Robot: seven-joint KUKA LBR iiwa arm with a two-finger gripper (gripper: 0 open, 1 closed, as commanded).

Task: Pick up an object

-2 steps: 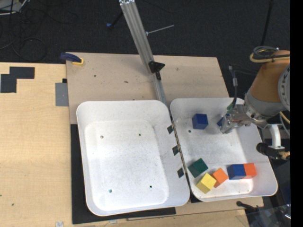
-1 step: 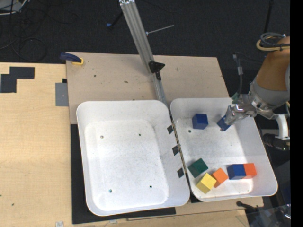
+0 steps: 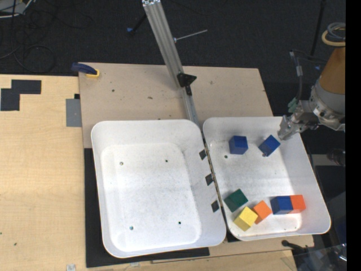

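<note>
Claw sits at the right bin's far right edge, just beside a tilted blue cube; its opening cannot be told. A second blue cube lies near. Five more blocks cluster by the bin's near edge.

You see two blue cubes up in the right bin. Near its front edge lie green, yellow, orange, blue and orange cubes.

Even overhead light; white bins glare mildly; dark, soft-focus background.
</note>
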